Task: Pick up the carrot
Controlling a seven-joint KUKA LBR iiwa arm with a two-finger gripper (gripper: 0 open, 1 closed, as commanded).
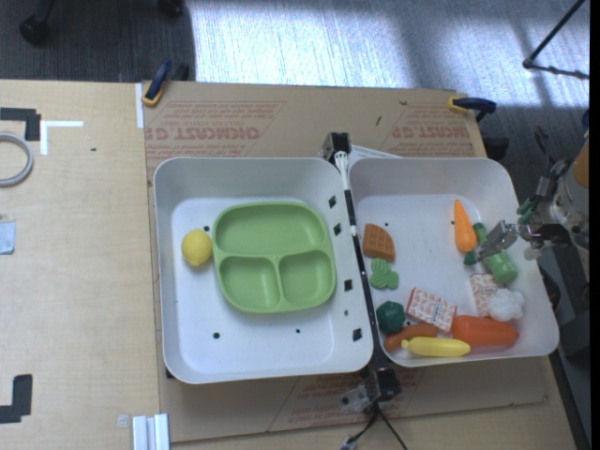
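Observation:
The carrot [463, 226] is a small orange cone lying in the right bin [422, 186] near its far right side, with its thin tip pointing to the back. My gripper [491, 242] reaches in from the right and hovers just right of the carrot's thick end, low over the bin. A small green piece [480, 232] sits between the carrot and the gripper. Whether the gripper touches the carrot is unclear from this angle.
Around the gripper lie a green toy [502, 269], a white lump [507, 303] and a large orange-red vegetable [484, 331]. A waffle [379, 242], a pink box [430, 306] and a banana [436, 347] share the bin. The left bin [173, 279] holds a green divided plate [275, 256] and a lemon [196, 247].

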